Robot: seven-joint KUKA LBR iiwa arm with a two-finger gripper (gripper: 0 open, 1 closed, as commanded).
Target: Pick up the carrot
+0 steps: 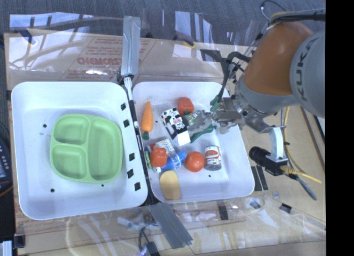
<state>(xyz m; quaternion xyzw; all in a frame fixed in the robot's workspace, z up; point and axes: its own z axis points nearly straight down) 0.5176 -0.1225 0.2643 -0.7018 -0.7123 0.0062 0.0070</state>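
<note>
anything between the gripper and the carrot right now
Yes. The gripper sits right of the carrot in the right bin, and a black-and-white cow toy lies between them. A red tomato lies just above that line.

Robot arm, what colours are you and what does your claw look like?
The arm is grey with a big orange band and dark letters on its side. Thin black cables loop beside it. The claw is small, made of silvery metal parts, with green bits near its tip.

Bench (66, 61) w/ cardboard top; two white bins on it: left bin (27, 194); right bin (238, 177).
</note>
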